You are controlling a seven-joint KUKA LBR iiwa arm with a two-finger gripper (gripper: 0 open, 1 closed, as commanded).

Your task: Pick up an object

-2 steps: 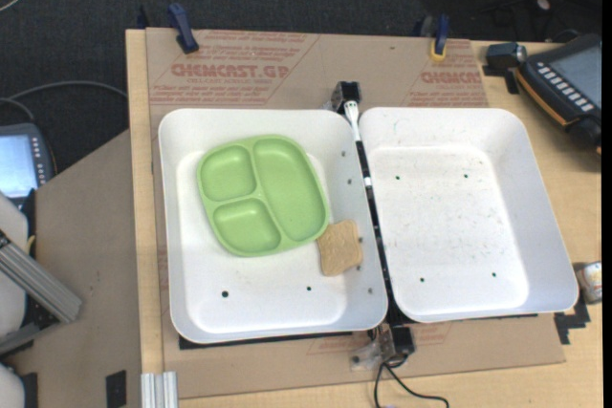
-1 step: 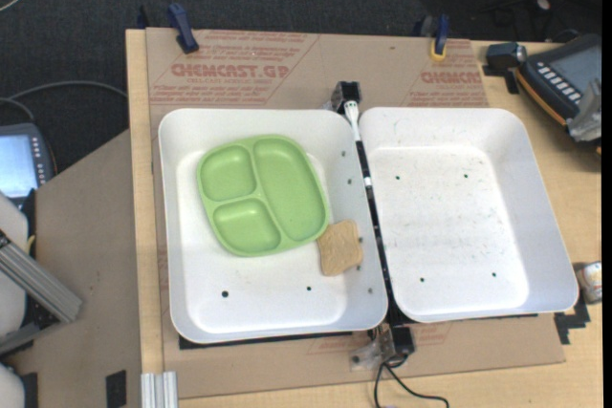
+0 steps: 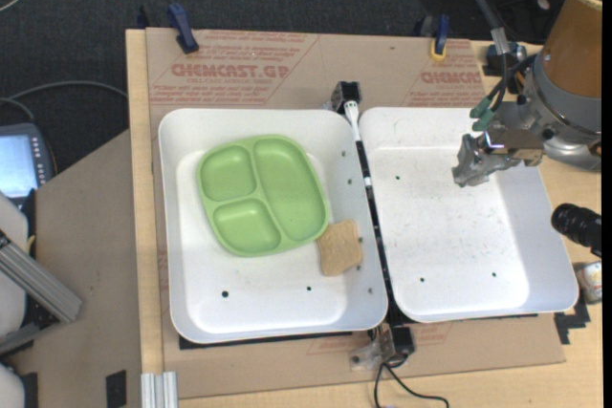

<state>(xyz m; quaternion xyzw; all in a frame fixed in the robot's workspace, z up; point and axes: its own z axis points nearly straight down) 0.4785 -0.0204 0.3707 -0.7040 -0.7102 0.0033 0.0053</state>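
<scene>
A brown bench board (image 3: 287, 62) is seen, on which two white bins are set: left bin (image 3: 177, 234) at nine o'clock, right bin (image 3: 535, 244) at three.

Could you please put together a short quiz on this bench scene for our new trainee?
1. True or false: the sponge touches the green plate.
2. Which bin is the pincer over? A) left bin B) right bin
3. How many compartments does the plate have?

Key:
1. True; the sponge lies against the plate's lower right edge.
2. B; the pincer is above the right bin's upper right part.
3. Three.
</scene>
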